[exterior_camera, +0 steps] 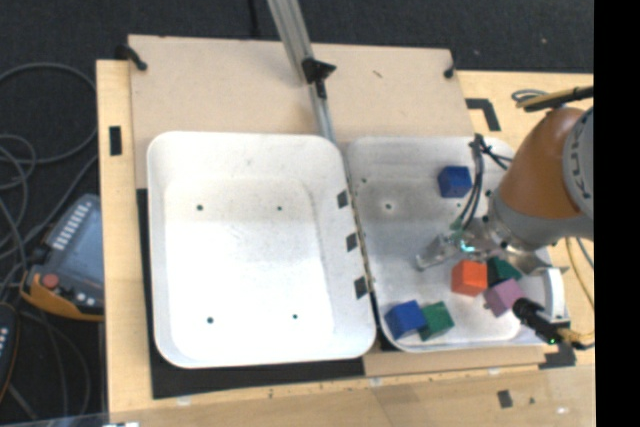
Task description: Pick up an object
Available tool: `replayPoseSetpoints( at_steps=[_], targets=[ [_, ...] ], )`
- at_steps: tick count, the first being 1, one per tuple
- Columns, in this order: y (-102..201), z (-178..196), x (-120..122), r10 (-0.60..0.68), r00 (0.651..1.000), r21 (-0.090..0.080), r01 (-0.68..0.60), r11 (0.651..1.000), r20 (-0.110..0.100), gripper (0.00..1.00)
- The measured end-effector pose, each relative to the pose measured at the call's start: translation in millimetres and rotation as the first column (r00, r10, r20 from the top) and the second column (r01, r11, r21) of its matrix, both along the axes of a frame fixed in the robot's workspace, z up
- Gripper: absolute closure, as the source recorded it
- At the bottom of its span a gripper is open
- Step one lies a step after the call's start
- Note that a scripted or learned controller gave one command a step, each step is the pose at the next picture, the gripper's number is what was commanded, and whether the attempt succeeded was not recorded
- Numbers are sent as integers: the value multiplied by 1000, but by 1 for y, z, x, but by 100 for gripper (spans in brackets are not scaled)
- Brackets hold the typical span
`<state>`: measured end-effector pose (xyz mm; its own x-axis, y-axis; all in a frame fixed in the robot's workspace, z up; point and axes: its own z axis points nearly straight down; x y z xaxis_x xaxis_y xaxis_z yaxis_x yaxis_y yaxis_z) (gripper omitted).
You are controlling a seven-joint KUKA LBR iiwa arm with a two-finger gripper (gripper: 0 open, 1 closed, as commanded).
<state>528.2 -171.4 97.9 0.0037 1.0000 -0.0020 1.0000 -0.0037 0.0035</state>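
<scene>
From above, the bench point(400, 65) has two white bins side by side. The left bin point(250, 245) sits next to the right bin point(385, 175), and their edges touch in the middle.

The grey arm with the orange band point(545, 180) comes in from the right and reaches down into the right bin. Its hand point(440, 253) is low inside this bin, near the middle. You cannot tell if the hand is open or closed, and nothing can be seen in its grip.

All the blocks are in the right bin. A blue block point(454, 181) lies alone near the far side. An orange block point(468, 277) sits just beside the hand. A purple block point(502, 296) is next to the orange one. Another blue block point(405, 317) and a green block point(436, 319) lie together at the near edge.
</scene>
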Motion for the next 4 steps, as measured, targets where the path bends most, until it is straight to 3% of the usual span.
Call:
replayPoseSetpoints(
  at_steps=[1, 2, 4],
  targets=[
    [-13, 0, -44, 3, 1000, 1, -3, 1000, 1, 0],
    [-14, 11, -42, -1, 1000, -1, 1, 1000, 5, 100],
    [96, 102, 83, 13, 1000, 3, -13, 1000, 5, 100]
  ],
)
